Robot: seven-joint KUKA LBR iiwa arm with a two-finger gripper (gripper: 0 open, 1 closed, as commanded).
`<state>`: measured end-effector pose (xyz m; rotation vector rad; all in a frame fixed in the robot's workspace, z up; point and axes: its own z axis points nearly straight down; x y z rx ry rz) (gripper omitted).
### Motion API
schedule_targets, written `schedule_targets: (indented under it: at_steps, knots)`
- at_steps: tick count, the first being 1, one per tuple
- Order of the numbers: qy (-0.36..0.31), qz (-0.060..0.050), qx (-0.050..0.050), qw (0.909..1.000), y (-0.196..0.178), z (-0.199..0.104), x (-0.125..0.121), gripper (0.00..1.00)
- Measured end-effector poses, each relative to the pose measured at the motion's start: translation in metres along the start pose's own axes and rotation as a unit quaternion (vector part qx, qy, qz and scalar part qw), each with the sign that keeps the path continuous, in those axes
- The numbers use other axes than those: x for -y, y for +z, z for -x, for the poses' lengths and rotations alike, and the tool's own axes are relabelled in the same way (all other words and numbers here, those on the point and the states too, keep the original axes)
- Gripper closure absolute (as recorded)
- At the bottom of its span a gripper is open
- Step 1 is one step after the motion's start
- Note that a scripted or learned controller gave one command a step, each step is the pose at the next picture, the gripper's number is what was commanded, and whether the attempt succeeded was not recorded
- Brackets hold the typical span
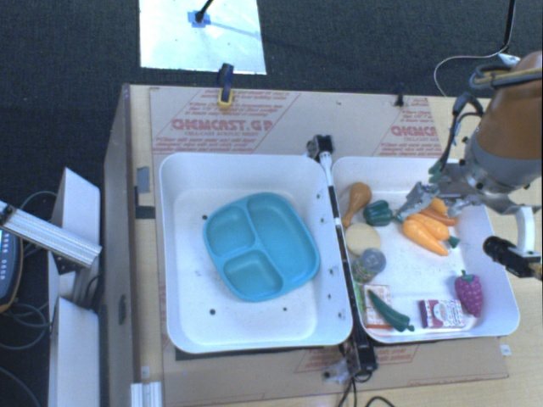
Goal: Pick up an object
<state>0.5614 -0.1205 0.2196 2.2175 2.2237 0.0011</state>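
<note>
While the arm reaches in from the right edge of the frame, its gripper [428,195] hangs low over the upper part of the right bin [501,316], close above the carrots [427,229]; whether it touches them I cannot tell. I cannot tell either whether the fingers are apart or together, since they blur into the metal around them, and nothing visibly sits between them.

By my reading the step in hand is the approach to a grasp, with nothing lifted yet. The next move would call for settling squarely on 1 item, most likely a carrot, without nudging the green pepper [378,214] just to its left or the tan pear-shaped piece [357,198] beyond that.

Other candidates lie lower in the same bin: a purple bunch of grapes [469,293] at the right, a small red-and-white carton [442,314] beside it, a green pod [387,310] on a card, and a grey disc [369,264] near the divider.

At centre-left, the left bin [182,189] holds a blue divided plate [260,246]. Both bins sit on a worktop [254,121] covered in printed protective film, with dark carpet [68,49] around it and a pale sheet [204,24] at the upper left.
</note>
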Motion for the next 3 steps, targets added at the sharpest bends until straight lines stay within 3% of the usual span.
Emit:
schedule_targets:
  at_steps: [1, 2, 3]
  knots:
    - [0.000, -0.001, 0.000, 1.0000, 0.100, -0.015, -0.055, 0.00]
    - [-0.001, -0.001, 0.001, 1.0000, 0.127, -0.027, -0.068, 0.00]
    - [-0.002, 0.002, 0.000, 1.0000, 0.118, -0.029, -0.069, 1.00]
